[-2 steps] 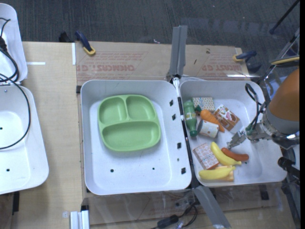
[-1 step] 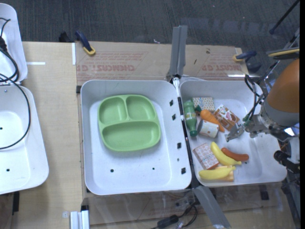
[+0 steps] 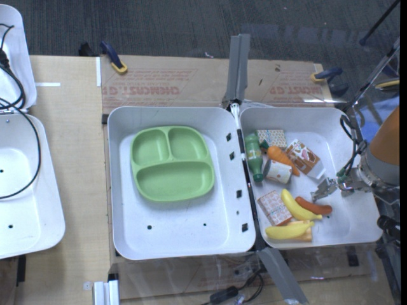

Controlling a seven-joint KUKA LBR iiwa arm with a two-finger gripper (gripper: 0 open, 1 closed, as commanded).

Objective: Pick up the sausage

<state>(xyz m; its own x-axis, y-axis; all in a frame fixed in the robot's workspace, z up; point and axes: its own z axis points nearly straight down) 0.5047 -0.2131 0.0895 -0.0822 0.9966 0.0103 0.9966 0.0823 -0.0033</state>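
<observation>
Closing in on sausage (image 3: pixel 313 206).
End effector (image 3: pixel 325 187) just above at one o'clock, grip unreadable; next, down and clamp.

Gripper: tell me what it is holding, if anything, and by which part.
Nothing is held. The gripper sits just above the sausage in the right bin, with no item between its fingers.

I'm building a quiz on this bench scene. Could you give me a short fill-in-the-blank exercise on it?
1. The green plate lies in the ____ bin in the camera view.
2. The sausage is ____ in colour.
3. The sausage lies beside a yellow ____ in the right bin.
4. The gripper sits just ____ the sausage in the view.

Missing words: left; red; banana; above
</observation>
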